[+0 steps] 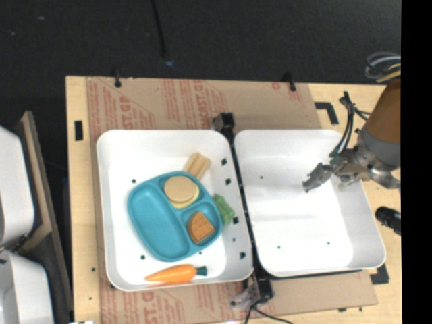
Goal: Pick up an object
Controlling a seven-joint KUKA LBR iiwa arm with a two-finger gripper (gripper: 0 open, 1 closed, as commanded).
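In the left bin (115, 160) lies a blue sectioned tray (155, 225) that holds a round tan biscuit (181, 190) and a brown waffle-like piece (201, 227). A tan wooden block (197, 164) leans at the tray's top edge, and a green item (225, 210) sits by its right side. An orange carrot (174, 273) lies near the bin's front wall. My gripper (316, 179) hovers over the right part of the right bin (290, 248), far from all these objects, with nothing seen between its fingers.
The arm with its orange band (386, 117) comes in from the right with cables beside it. Both bins rest on a cardboard-covered bench (155, 103). A black clamp (223, 122) sits between the bins at the back.
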